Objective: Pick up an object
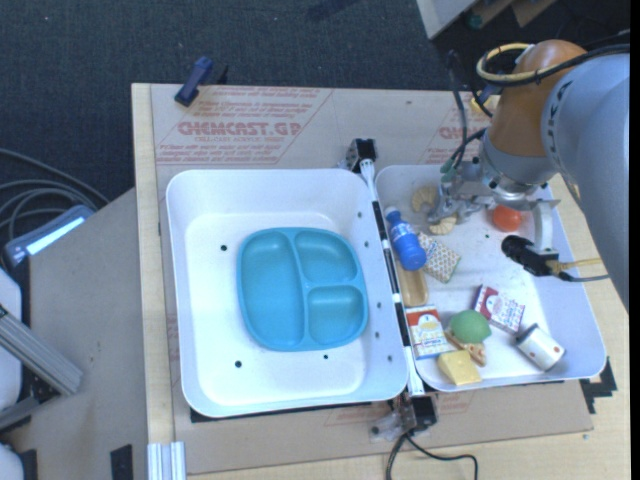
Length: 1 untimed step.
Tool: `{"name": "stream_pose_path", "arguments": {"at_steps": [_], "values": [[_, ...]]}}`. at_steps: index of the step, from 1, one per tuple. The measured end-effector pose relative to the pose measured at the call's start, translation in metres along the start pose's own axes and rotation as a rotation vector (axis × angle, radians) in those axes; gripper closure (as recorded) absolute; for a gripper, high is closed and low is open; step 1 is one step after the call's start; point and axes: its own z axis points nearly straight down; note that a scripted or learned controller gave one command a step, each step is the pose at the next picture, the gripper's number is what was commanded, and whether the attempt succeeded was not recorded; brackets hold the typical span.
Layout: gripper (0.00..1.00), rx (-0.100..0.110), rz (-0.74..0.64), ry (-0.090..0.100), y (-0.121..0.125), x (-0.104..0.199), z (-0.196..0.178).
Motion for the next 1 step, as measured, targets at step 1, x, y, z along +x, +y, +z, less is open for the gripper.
{"name": "stream_pose_path", "arguments": {"at_steps": [1], "values": [[1.00,-0.001,0.000,0.002,-0.0143,0.0576,-0.0905]]}}
